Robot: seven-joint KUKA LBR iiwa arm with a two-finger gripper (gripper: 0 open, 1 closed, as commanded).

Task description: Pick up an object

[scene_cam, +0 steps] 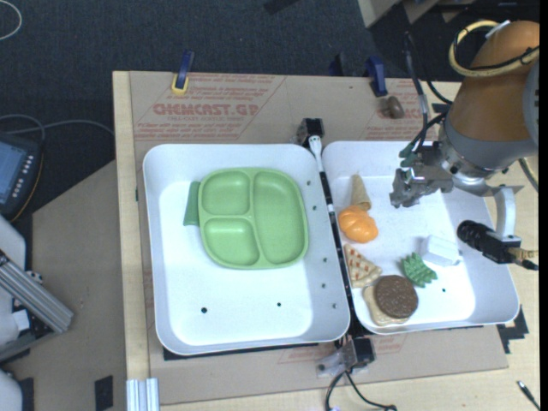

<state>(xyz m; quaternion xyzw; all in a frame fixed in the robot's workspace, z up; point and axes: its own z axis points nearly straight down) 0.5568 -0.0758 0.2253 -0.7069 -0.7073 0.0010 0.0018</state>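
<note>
orange (358, 225) | near left wall of right bin (479, 313) | end effector (409, 195) grip state unclear

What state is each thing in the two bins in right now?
Green three-compartment plastic plate: flat in left bin, nothing on it.
Tan cone: lying on its side, right bin.
Orange round toy: resting, right bin.
Brown round cookie: flat.
Green leafy toy: lying loose.
Gripper: above right bin, holding nothing visible.
</note>
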